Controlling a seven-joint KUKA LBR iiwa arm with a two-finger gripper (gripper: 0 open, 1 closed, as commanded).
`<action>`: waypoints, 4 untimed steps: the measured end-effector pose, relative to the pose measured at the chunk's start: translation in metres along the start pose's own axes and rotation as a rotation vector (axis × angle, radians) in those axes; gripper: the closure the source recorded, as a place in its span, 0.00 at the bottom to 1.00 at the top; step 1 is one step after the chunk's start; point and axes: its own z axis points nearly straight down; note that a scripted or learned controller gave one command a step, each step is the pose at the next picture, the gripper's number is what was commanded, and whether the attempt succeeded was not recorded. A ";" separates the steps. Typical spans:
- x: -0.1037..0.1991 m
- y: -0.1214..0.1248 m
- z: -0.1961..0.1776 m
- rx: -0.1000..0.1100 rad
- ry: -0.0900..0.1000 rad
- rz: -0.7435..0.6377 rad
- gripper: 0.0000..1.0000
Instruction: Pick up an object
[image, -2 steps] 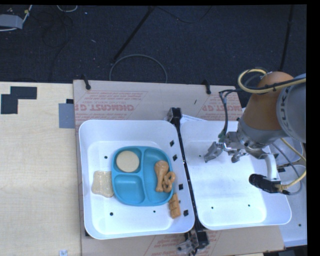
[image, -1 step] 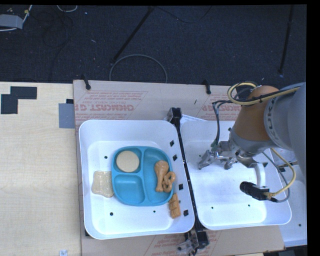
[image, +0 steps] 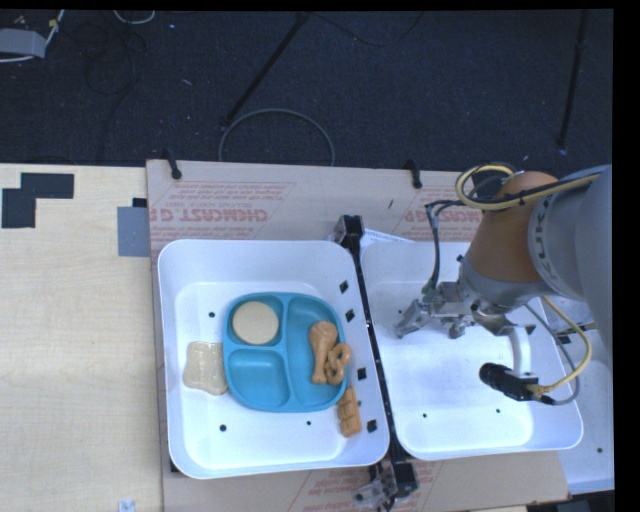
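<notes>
the claw is hovering over the right bin; i cannot tell its opening, and nothing shows in it. the pretzel is lying on the blue tray in the left bin, so it should be crossing the divider first.

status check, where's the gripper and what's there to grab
Gripper over right bin, near the divider, nothing between its fingers. Pretzel on blue tray in left bin. Divider between gripper and tray.
</notes>
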 end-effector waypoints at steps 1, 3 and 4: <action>-0.001 0.000 -0.010 0.002 0.000 0.005 1.00; -0.008 -0.004 -0.134 -0.008 -0.003 -0.001 1.00; -0.009 -0.004 -0.138 -0.003 -0.001 -0.002 1.00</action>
